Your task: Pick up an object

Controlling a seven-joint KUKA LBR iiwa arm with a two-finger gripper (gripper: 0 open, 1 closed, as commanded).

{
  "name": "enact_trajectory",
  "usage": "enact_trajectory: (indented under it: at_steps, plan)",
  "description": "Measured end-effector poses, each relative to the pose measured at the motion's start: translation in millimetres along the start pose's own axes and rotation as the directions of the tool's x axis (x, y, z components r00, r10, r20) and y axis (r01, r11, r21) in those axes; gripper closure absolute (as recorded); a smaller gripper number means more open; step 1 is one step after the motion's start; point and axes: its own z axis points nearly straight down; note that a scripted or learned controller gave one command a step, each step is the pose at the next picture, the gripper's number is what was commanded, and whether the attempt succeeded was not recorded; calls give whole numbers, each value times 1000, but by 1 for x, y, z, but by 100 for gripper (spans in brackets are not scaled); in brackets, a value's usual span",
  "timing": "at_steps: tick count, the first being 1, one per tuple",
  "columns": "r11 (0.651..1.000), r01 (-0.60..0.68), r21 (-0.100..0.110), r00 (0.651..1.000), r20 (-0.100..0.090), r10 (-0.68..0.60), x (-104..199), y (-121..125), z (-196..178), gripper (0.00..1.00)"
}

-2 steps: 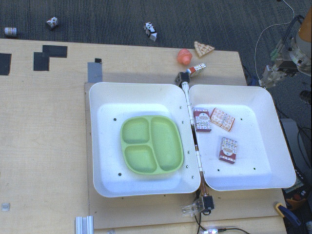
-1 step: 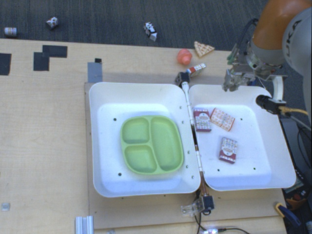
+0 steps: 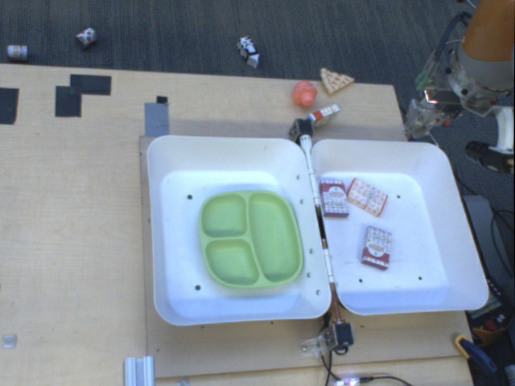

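Jaws cannot be made out: the gripper (image 3: 424,107) sits at the top right of the camera view, a blurred cluster of grey metal and cables under the arm's orange band (image 3: 491,22), and whether it is wide or narrow I cannot tell. It hangs just outside the far right corner of the right bin (image 3: 463,215), over the edge of the worktop (image 3: 72,215), with nothing visibly in it.

Candidates for picking lie in the right bin, toward its left half: a dark red packet (image 3: 334,197) close to the wall shared with the left bin, an orange-patterned packet (image 3: 368,196) just beside it and tilted, and a third red packet (image 3: 376,248) nearer the camera, apart from the other two.

From the gripper, all three lie down and to the left in the view, inward across the bin. The orange-patterned one looks nearest. Each is a flat rectangle; the third packet's long axis runs roughly toward the camera, so closing across its short side seems the likelier grip.

A green divided tray (image 3: 251,240) occupies the left bin (image 3: 173,240), farther off.
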Motion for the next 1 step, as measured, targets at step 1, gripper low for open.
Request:
enact_trajectory:
  at_steps: [1]
  plan:
    - [1000,0,0,1000,1,0,-66,0,4,100]
